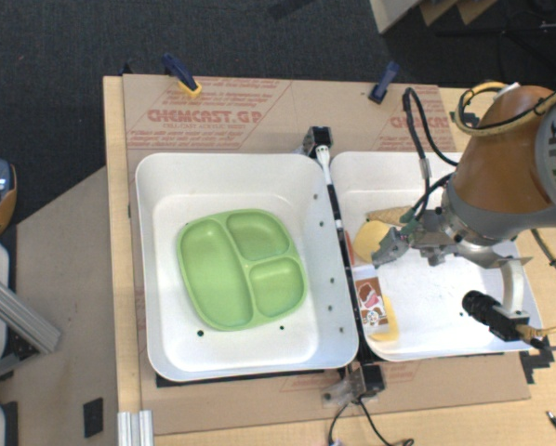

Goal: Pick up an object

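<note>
Yellow round piece (369, 241) lies by the left wall of the right bin (436, 295); the hand (396, 242) hangs over this bin's left part (open or closed, we cannot tell). We should centre it before closing.

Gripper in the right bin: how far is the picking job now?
Done: nothing looks lifted yet. In hand: the gripper sits low in the right bin, beside the yellow object. Left: grasping it and lifting it.

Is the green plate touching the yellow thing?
Apart. The camera view shows the green plate in the left bin, the yellow thing in the right bin.
</note>
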Motion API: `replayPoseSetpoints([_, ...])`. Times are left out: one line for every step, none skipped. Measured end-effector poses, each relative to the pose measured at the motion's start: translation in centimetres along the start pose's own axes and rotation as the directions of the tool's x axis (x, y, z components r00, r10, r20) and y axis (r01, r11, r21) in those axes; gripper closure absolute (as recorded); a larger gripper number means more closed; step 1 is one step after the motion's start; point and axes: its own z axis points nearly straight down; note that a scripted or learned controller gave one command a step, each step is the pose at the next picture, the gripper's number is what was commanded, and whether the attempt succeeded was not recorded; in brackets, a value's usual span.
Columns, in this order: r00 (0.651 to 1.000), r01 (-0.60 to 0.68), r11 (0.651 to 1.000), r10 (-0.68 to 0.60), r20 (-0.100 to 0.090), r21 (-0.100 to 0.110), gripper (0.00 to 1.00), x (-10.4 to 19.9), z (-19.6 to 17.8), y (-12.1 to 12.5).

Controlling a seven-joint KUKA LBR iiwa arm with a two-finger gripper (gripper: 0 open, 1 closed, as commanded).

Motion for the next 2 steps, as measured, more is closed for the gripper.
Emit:
replayPoseSetpoints([1.0,-0.006,1.0,0.006,0.002,0.005,0.0,-3.3,8.6,0.9])
replayPoseSetpoints([1.0,0.0,1.0,0.0,0.006,-0.012,0.0,-5.5,7.6,9.3])
